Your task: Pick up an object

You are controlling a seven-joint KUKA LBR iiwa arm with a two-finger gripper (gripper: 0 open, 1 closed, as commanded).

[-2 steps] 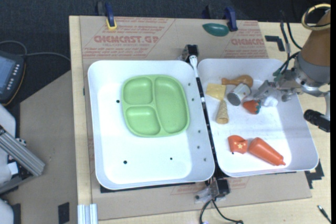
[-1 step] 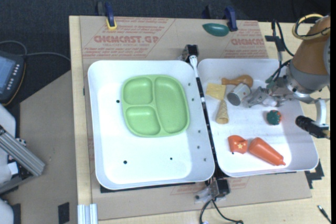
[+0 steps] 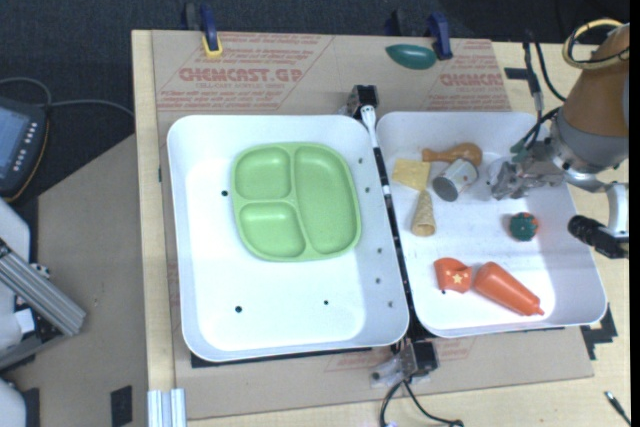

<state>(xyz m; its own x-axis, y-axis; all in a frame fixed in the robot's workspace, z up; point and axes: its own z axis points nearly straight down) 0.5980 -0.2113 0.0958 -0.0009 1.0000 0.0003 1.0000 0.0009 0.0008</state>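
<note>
Claw (image 3: 510, 177) hangs low in the right bin (image 3: 560, 130), beside the grey can (image 3: 453, 181); whether it is open or closed cannot be told. Nothing seen gripped. Judgement: centre over one isolated piece, like the green ball (image 3: 523, 226), then descend squarely.

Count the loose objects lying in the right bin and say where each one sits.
6. Yellow wedge, brown piece and grey cylinder at the far left; cone mid-left; green ball right; orange carrot near edge. The pincer may hide more.
</note>
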